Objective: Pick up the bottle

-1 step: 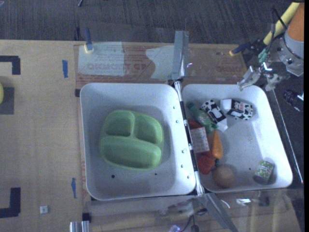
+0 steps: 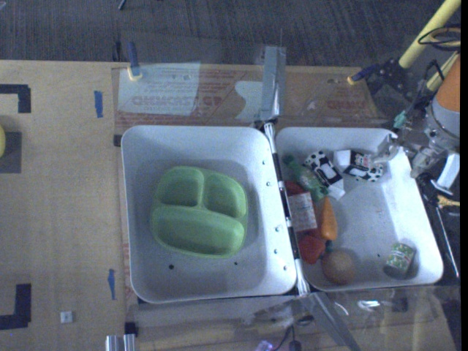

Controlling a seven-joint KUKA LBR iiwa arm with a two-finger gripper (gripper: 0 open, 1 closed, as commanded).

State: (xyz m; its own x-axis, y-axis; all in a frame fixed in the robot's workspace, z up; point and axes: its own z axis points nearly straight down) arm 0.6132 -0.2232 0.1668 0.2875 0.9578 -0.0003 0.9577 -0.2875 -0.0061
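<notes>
Hovering over the right bin's [image 2: 431,218] far edge, gripper [image 2: 406,148] state unclear, bottle [image 2: 301,207] untouched.

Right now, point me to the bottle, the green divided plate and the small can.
bottle [image 2: 300,209]: camera view, on its white label, mid-body.
green divided plate [image 2: 199,210]: camera view, on the ridge between its compartments.
small can [image 2: 400,259]: camera view, on its green-labelled side.
</notes>
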